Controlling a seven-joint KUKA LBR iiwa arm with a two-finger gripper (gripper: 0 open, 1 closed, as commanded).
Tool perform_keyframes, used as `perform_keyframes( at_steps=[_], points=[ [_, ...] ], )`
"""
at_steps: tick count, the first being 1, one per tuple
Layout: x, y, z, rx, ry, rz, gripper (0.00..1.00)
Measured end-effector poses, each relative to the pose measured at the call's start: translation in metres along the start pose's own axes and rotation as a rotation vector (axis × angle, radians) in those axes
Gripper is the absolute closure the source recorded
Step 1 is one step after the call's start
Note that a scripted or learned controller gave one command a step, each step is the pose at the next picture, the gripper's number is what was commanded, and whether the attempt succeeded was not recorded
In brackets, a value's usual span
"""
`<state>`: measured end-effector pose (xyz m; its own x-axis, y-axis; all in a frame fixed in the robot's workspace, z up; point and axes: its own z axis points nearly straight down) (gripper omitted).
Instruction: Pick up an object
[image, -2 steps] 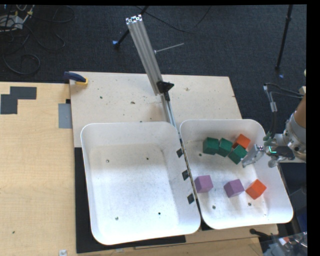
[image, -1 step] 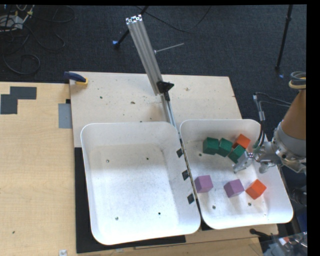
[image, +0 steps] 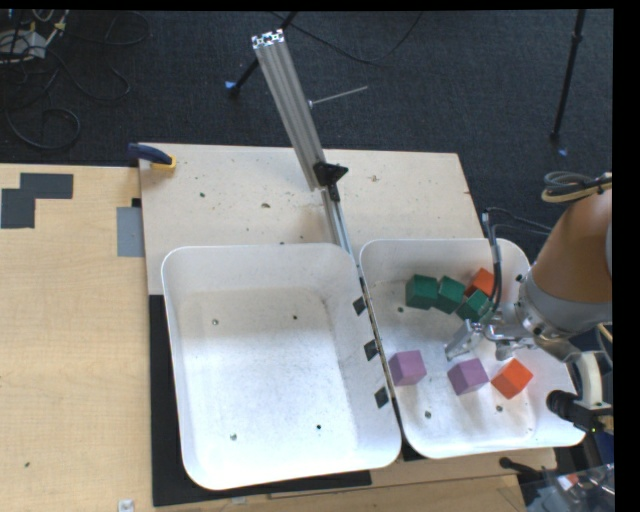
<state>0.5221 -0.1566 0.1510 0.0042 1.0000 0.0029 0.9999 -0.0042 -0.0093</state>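
The right bin holds several small blocks. Two purple blocks lie toward its front, one at the left and one further right. An orange block sits beside the right purple one. Three green blocks cluster near the back, with another orange block behind them. My gripper hangs low over the bin, just behind the right purple block and in front of the green cluster. I see no block held in it.
The left bin lies next to the right one, with a divider with black clips between them. A slanted aluminium pole rises behind the bins. The arm's body covers the right bin's right edge.
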Motion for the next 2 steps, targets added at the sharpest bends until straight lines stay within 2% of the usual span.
perform_keyframes(
  at_steps=[1, 2],
  points=[
    [-0.010, -0.003, 0.055, 0.000, 0.000, -0.002, 0.00],
    [-0.011, -0.002, 0.042, -0.004, -0.001, 0.005, 1.00]
  ],
)
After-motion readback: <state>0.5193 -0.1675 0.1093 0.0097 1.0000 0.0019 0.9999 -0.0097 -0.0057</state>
